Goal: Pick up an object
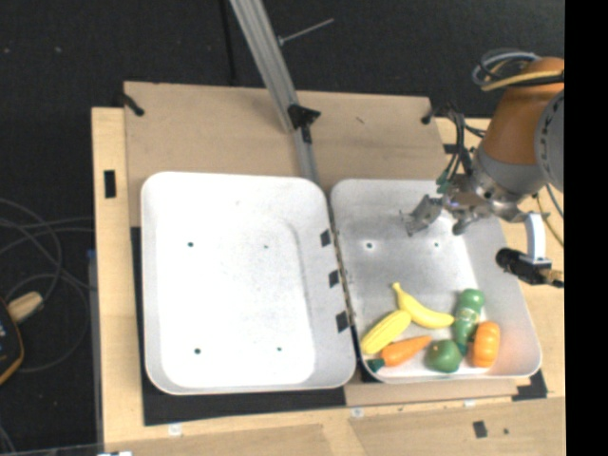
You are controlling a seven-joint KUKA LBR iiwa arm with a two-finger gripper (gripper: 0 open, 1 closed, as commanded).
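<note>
Several toys heaped below and ahead of tool (441, 216), banana (421, 309) nearest; approach step, nothing gripped, jaws seemingly spread; next calls for descending onto banana.

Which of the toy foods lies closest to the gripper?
The banana: its upper tip points toward the gripper, while the others lie farther down the right bin.

Wooden bench (218, 131); two white bins (237, 283) side by side

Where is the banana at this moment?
The banana lies in the right bin, in its near part, beside the corn and above the carrot.
</note>
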